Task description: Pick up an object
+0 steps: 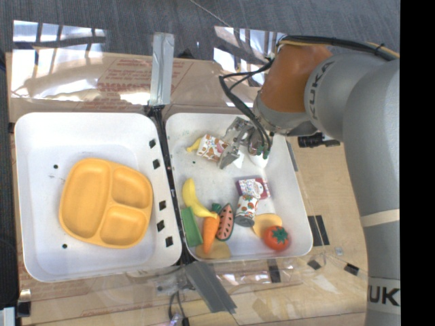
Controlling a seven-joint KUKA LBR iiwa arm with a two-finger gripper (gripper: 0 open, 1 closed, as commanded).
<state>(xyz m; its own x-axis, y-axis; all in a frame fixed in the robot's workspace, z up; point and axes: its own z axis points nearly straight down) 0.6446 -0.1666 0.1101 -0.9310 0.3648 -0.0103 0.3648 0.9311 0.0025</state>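
Step in hand: I judge this as the approach; my end effector (234, 145) is low in the right bin (293, 182), near its far wall.
End effector state: I cannot tell how it stands, and I see nothing held in it.
Nearest candidate: a small printed packet (212, 148) lies just beside the end effector, on the side toward the left bin, with a yellow piece (195, 144) touching its outer end.
Other candidates: nearer the camera than the end effector lie a red-and-white carton (251, 187), a can (246, 210), a tomato (276, 238), a watermelon slice (225, 222), a carrot (210, 234) and a banana (192, 200), crowded together.
Next move, as I read it: settle on the packet, line up over it, then check for a real hold before lifting.
Left bin (34, 155): well apart from the end effector, holding one yellow divided tray (105, 202).
Worktop (326, 189): brown board around both bins.
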